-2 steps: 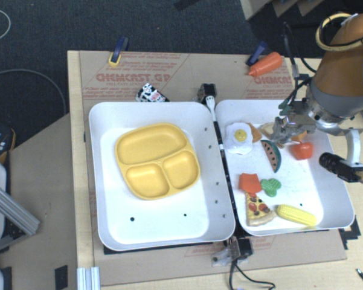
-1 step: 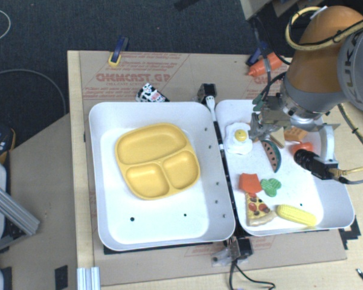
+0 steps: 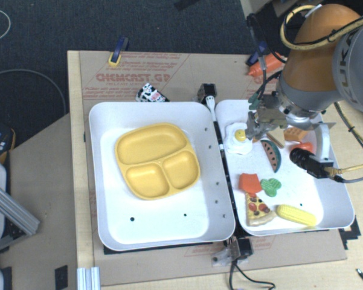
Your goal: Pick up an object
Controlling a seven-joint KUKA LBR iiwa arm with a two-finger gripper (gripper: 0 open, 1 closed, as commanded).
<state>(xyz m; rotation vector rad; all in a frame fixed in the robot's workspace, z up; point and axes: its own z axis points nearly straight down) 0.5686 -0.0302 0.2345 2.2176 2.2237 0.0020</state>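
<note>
In the right bin (image 3: 338, 207) lie several toy foods: a fried egg (image 3: 237, 139) at the back left, a watermelon slice (image 3: 271, 154), a red piece (image 3: 250, 182), a green broccoli (image 3: 270, 186), a pizza slice (image 3: 258, 209) and a corn cob (image 3: 296, 215). An orange piece (image 3: 299, 135) lies partly under the arm. My gripper (image 3: 253, 128) hangs low at the back of this bin, right beside the fried egg and just above the watermelon slice. The orange wrist band (image 3: 317, 47) rises above it. I see nothing lifted off the bin floor.
The left bin (image 3: 109, 210) holds a yellow divided plate (image 3: 158, 160). A black cable connector (image 3: 308, 163) hangs beside the arm over the right bin. Behind the bins, a small black-and-white object (image 3: 151, 93) and a yellow-blue clamp (image 3: 116, 53) rest on the board.
</note>
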